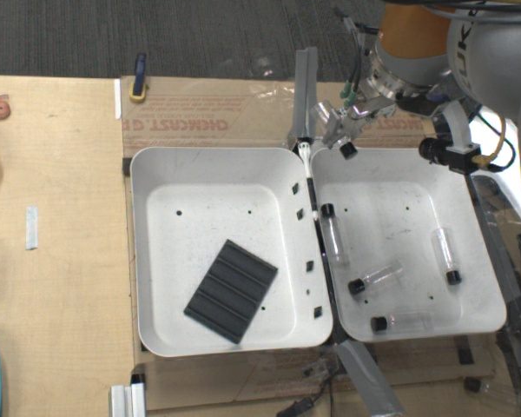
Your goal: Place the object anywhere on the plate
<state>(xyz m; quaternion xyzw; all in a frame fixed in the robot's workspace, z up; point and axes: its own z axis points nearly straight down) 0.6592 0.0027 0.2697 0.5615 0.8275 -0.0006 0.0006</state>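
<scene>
A dark ribbed rectangular plate [233, 290] lies tilted in the front half of the left bin [156, 233]. My gripper [340, 135] hangs over the back left corner of the right bin [469, 233], near the divider between the bins. It is shut on a clear tube with a black cap [348, 150]; the cap pokes out below the fingers. The gripper is well behind and to the right of the plate.
Several more clear black-capped tubes lie in the right bin: one along the left wall [331, 231], one near the middle [375, 278], one at the right [443, 252], one at the front [398, 322]. A metal post [305, 94] rises behind the divider.
</scene>
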